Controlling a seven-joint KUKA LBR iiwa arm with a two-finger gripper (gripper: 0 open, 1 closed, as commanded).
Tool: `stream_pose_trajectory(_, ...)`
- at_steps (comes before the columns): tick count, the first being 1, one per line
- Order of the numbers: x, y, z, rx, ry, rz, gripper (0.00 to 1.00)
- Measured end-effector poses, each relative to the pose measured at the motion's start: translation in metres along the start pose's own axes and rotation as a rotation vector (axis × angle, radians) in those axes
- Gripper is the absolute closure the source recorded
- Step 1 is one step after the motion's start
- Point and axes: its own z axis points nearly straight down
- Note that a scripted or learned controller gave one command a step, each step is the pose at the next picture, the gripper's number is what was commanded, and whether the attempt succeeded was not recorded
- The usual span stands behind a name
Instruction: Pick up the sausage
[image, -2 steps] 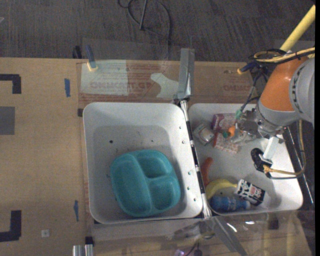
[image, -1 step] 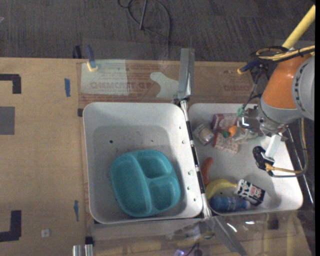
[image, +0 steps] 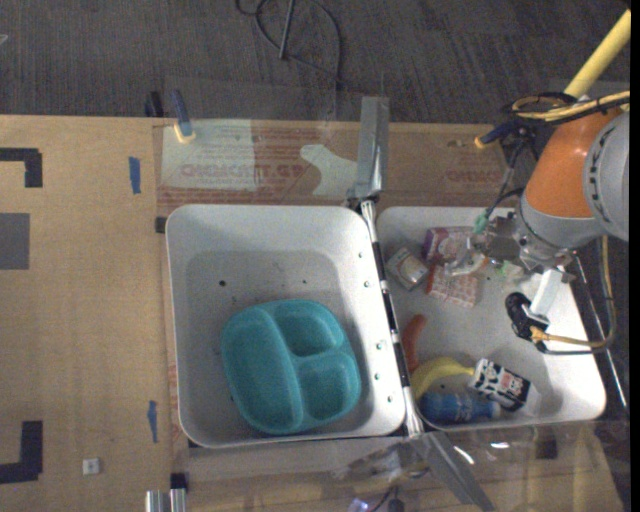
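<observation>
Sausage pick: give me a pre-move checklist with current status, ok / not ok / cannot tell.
1. Sausage visible in the right bin, lying along its left wall: ok.
2. Sausage free of clutter: not ok. The banana lies right beside its lower end; contact cannot be judged.
3. End effector over the sausage: not ok. It sits above the pink packet near the bin's upper middle.
4. Finger state: cannot tell.
5. Room on the left side for a grasp: cannot tell; the bin wall is close by.
6. Teal tray in the left bin, out of the way: ok.
</observation>
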Motion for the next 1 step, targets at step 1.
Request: stream_pose_trajectory(1, 0.0254, -0.0124, 0.0250, -0.013, -0.001, 0.266, 0.00)
